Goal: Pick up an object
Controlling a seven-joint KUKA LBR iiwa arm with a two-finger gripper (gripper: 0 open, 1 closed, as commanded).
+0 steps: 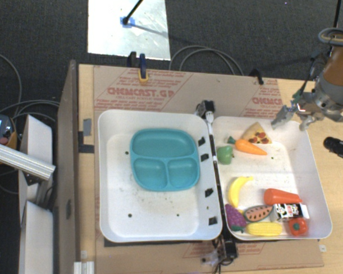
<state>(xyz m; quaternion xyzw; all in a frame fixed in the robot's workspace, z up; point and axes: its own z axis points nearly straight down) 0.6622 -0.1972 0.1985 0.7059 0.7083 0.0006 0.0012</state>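
Below the pincer [292, 117], well apart, lies the carrot [251, 147].

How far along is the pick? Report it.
Done: nothing lifted; the carrot, banana and the other toys lie in the right bin. In hand: the gripper hangs open above that bin's far corner, holding nothing. Left: descend, grasp, lift.

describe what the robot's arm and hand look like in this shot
The arm is grey metal with an orange-tan band above the wrist and a pale ring-shaped part at its top. The hand is silvery grey, with two short, light metal prongs. Thin dark cables run beside the wrist.
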